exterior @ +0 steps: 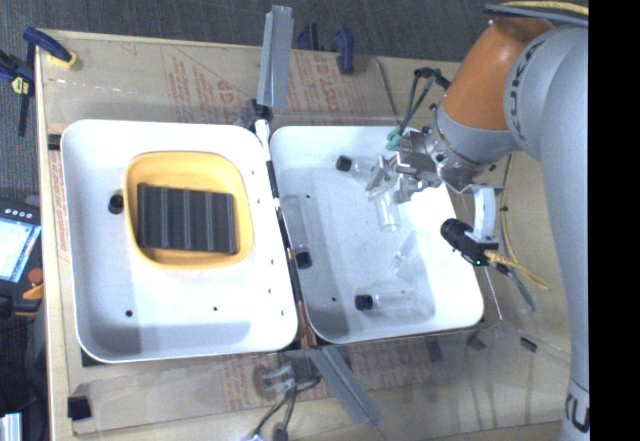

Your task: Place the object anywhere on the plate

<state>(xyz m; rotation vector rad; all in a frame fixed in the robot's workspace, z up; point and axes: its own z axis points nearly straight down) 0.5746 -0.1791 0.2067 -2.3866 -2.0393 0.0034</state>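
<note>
A yellow plate (pixel 187 172) lies in the left bin (pixel 90 309), and a dark ribbed rectangle (pixel 187 219) covers its middle. My gripper (pixel 390 191) hangs over the upper part of the right bin (pixel 440 314), far from the plate. A small black object (pixel 344 164) sits on the bin floor just left of the gripper. A second small black object (pixel 364 302) rests near that bin's front edge. I see nothing held in the gripper.
A small black piece (pixel 116 202) lies left of the plate in the left bin. Another dark piece (pixel 302 259) sits against the divider between the bins. Clamps and cables line the bench edges around the bins.
</note>
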